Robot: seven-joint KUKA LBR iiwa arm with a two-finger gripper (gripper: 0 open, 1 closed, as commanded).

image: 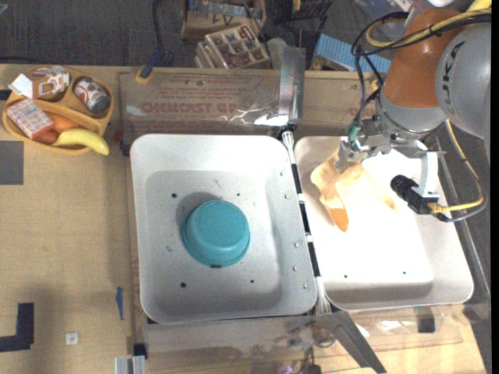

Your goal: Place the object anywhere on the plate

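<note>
A teal round plate point(217, 232) lies in the middle of the left bin point(156, 170). A flat tan wedge with an orange tip point(337, 192) is in the back left part of the right bin point(405, 275), pointing toward the front. My gripper point(348, 151) comes down from the grey and orange arm point(425, 68) onto the wedge's upper end. Its fingers are pinched on that tan edge. The wedge sits right of the ridge between the bins, well apart from the plate.
A black fitting with a yellow cable point(411, 194) hangs off the wrist over the right bin. A yellow dish with a banana and toy food point(54, 119) sits at the far left. A cardboard wall point(203, 104) runs behind the left bin.
</note>
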